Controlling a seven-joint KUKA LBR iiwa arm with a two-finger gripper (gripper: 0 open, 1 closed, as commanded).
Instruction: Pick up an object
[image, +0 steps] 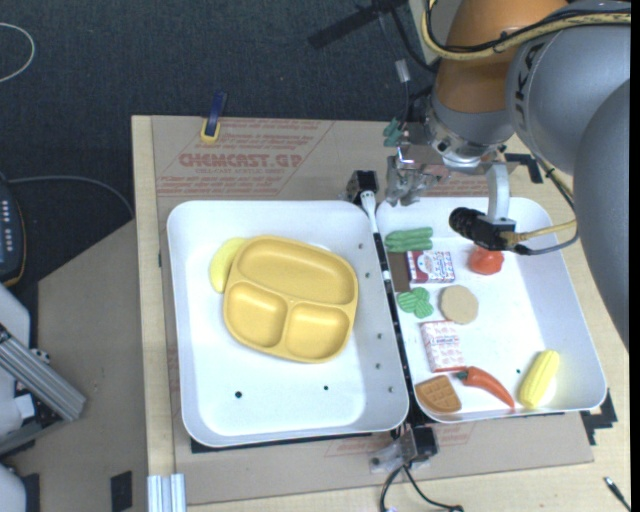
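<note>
Camera view: gripper (408, 186) over bin (560, 290) rim.

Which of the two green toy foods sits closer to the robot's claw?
The long green piece at the right bin's far left corner, just below the gripper. The lumpier green one lies farther toward the camera.

A robotics lab: an industrial arm (540, 70) over two white bins (200, 330) of toy food, loose cables (60, 185), dark carpet (90, 60).
</note>
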